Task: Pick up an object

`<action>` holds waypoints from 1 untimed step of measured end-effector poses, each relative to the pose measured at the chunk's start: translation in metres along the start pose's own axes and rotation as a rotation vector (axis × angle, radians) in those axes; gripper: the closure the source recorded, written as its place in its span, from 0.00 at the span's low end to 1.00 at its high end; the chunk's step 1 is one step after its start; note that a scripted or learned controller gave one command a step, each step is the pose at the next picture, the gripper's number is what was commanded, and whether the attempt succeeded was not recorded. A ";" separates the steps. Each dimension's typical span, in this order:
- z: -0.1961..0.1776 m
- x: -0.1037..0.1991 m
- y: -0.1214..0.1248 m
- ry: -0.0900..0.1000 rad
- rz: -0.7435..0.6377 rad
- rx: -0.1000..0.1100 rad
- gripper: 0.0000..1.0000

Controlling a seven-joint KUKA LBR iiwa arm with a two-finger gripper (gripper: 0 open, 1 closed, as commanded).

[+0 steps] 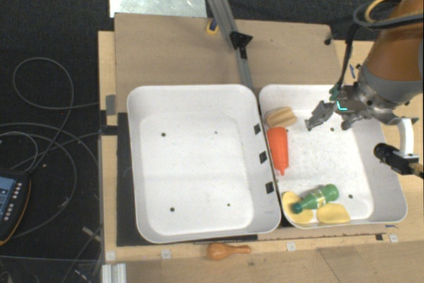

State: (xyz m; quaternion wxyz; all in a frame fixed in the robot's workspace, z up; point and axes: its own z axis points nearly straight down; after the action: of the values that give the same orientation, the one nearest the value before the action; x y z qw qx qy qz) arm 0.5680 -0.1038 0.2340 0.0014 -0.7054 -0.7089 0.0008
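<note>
We see the arm (397,50) entering from the right edge, orange band up top, wrist over the right bin's (384,209) upper right part. The gripper (320,117) points left into that bin, hovering above bare floor in the upper middle. Nothing sits between its fingers. How far apart they are we cannot tell; they read as one dark grey blur at this angle.

Candidates, all in the right bin:
- tan bun (281,116), upper left corner, just left of the gripper, apart from it
- carrot (279,148), below the bun, lying along the left wall, tip pointing down the frame
- green bottle (317,198), lower left area, tilted, lying across a yellow plate (289,207)
- yellow lump (332,213) just beside the bottle, at the bottom wall

The left bin (142,142) fills the centre of the frame. On the bench (165,50), below the bins at the bottom centre, lies an orange pear-shaped toy (225,250), outside both bins.
</note>
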 end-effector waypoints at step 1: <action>-0.002 0.000 0.001 -0.001 0.002 -0.004 0.00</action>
State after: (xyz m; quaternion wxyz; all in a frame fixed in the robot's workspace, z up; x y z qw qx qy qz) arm 0.5688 -0.1040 0.2361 -0.0003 -0.7061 -0.7081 -0.0005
